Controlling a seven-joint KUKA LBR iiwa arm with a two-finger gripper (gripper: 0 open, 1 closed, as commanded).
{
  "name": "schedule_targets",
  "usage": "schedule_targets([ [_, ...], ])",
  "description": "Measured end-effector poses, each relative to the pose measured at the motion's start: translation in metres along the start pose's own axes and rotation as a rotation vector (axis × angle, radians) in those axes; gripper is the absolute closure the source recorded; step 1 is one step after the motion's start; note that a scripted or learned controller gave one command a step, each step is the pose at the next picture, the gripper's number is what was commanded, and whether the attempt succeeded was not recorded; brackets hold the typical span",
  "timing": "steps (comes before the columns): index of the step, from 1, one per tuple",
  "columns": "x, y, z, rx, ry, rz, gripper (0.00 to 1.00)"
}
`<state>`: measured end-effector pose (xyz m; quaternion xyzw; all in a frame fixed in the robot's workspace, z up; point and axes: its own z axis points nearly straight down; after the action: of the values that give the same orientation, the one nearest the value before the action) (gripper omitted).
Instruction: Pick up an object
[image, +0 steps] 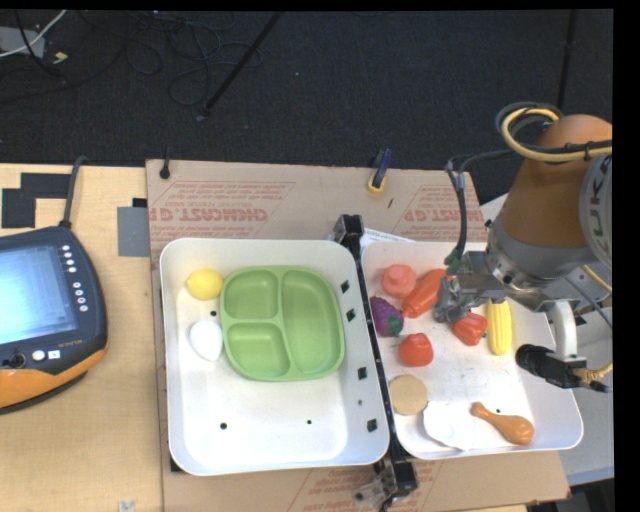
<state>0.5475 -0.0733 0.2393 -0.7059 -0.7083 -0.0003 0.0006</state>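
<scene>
One claw (455, 303) low in the right bin (560, 425), among toy foods

Toys (416, 349) crowd the right bin (560, 425); its front-right floor lies open.

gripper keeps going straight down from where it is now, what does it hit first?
Likely the small red pepper piece under the gripper, or the orange carrot right beside it. Depth is unclear from this slanted view; either way the right bin floor lies beneath.
</scene>
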Motion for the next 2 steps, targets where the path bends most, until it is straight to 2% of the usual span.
schedule_targets([
  [1,0.025,0.047,0.017,0.0,-0.001,0.002,1.0],
  [2,0.043,0.084,0.006,-0.001,-0.001,0.002,1.0],
])
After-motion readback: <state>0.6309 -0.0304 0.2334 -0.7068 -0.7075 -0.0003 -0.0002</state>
